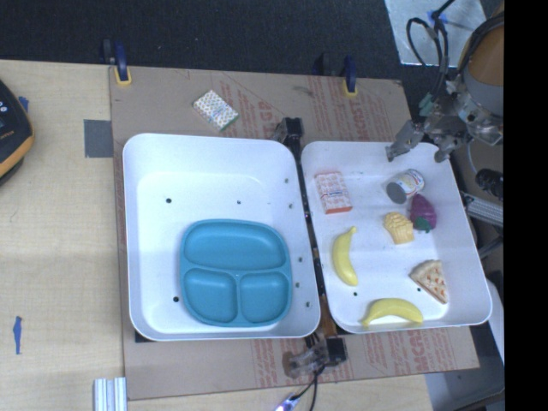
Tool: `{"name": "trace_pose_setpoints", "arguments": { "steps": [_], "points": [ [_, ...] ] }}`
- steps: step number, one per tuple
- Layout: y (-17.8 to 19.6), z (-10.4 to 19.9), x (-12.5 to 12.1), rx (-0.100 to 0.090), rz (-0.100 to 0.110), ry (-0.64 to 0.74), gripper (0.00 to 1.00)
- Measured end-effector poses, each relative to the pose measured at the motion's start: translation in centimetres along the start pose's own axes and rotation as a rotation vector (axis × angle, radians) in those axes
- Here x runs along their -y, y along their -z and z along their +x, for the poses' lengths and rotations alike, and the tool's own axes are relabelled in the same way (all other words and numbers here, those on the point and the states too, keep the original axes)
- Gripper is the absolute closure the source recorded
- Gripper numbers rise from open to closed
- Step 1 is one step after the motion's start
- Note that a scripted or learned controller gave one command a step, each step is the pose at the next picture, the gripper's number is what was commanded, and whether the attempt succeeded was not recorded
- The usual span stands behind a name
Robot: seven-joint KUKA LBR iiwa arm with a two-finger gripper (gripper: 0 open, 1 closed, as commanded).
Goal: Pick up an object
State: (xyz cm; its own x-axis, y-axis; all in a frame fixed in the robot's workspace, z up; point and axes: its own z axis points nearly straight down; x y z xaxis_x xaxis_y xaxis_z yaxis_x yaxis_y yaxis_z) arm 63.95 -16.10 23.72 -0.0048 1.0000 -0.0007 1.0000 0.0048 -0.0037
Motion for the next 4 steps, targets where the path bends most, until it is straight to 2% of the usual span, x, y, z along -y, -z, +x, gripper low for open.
{"name": "trace_pose_setpoints", "arguments": {
  "steps": [1, 2, 3, 4],
  "points": [
    [-5.7, 3.6, 0.5, 0.000, 0.001, 0.001, 0.00],
    [-7.0, 5.8, 2.8, 0.000, 0.001, 0.002, 0.00],
    [-13.0, 6.6, 7.4, 0.000, 0.002, 0.000, 0.00],
    [-14.6, 6.4, 8.3, 0.000, 0.001, 0.000, 0.00]
  ]
}}
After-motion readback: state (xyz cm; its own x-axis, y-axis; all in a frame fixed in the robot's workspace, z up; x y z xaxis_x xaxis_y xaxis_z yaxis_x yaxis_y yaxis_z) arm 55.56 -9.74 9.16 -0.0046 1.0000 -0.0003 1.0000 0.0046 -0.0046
